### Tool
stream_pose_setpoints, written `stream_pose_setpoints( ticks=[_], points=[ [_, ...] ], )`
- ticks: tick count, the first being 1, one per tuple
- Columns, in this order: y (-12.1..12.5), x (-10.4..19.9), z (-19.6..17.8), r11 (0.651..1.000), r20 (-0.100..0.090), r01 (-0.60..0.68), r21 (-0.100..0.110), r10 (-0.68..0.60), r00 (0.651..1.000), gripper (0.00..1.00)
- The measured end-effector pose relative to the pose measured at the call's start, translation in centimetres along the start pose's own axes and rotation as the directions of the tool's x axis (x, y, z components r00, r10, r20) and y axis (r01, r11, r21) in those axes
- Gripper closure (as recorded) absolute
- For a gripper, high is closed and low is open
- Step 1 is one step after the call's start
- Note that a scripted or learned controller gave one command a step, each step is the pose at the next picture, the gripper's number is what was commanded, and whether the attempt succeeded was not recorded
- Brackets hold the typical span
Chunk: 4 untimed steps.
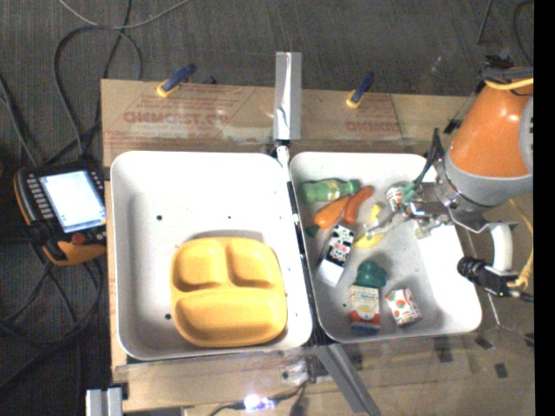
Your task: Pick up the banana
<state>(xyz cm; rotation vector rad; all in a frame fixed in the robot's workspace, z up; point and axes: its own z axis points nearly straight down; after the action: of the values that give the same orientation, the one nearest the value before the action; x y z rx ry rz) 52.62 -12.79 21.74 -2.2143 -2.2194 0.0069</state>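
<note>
— Yellow curved banana (371, 230): where does it lie?
— Right white plastic bin (451, 310), beside the orange carrot (334, 211), just below-left of the gripper (381, 224); whether the jaws are spread, I cannot tell.

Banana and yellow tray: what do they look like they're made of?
The banana looks like smooth toy plastic, though the gripper hides much of it. The yellow tray looks like moulded plastic with a soft sheen, one colour throughout, with rounded compartments.
</note>
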Motion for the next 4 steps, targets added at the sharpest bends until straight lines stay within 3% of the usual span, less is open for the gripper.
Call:
stream_pose_setpoints(
  ticks=[1, 2, 3, 4],
  points=[
    [5.1, -0.9, 9.0, 1.0, 0.002, -0.027, -0.011, 0.027, 1.0, 0.0],
    [7.2, -6.4, 12.9, 1.0, 0.004, -0.014, -0.017, 0.014, 1.0, 0.0],
    [7.3, -6.4, 12.0, 1.0, 0.004, -0.015, -0.018, 0.015, 1.0, 1.0],
    [7.3, -6.4, 12.0, 1.0, 0.004, -0.015, -0.018, 0.015, 1.0, 0.0]
  ],
)
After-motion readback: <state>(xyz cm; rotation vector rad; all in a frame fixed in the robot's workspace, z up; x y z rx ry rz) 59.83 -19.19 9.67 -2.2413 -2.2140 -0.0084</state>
